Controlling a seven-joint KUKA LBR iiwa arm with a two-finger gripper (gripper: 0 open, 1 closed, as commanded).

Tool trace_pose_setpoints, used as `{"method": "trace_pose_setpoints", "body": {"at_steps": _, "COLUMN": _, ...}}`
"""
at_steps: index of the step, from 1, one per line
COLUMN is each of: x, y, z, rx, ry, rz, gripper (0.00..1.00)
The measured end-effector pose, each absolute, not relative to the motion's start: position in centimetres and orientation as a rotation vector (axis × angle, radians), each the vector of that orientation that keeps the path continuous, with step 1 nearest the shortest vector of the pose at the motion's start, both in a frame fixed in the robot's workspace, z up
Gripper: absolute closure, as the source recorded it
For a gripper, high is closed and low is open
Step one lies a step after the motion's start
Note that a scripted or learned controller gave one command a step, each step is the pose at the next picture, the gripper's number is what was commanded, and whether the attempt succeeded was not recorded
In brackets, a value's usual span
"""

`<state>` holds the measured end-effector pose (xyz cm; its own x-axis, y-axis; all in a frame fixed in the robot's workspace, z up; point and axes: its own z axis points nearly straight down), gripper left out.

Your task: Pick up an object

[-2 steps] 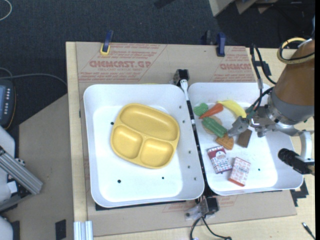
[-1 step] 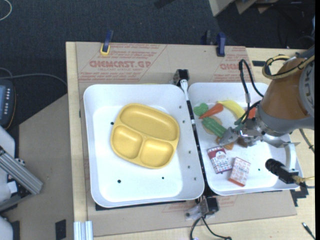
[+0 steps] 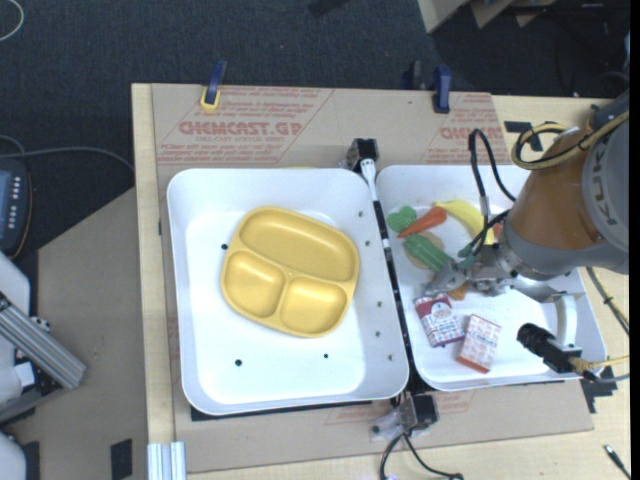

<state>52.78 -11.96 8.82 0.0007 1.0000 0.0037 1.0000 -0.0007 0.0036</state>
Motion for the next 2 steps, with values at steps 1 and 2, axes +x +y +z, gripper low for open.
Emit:
{"method": "trace_pose_setpoints", "body": {"at_steps": 1, "x": 53.1, "y": -11.9, "z": 10.2, "rx": -2.227, "ry": -2.226, "rz": -0.019, "gripper": 1.0}}
{"method": "trace_pose_setpoints", "body": {"at_steps": 2, "x": 52.4, "y": -11.5, "z": 14.9, "rx": -2.223, "ry": -2.225, "rz": -0.003, "gripper": 1.0}}
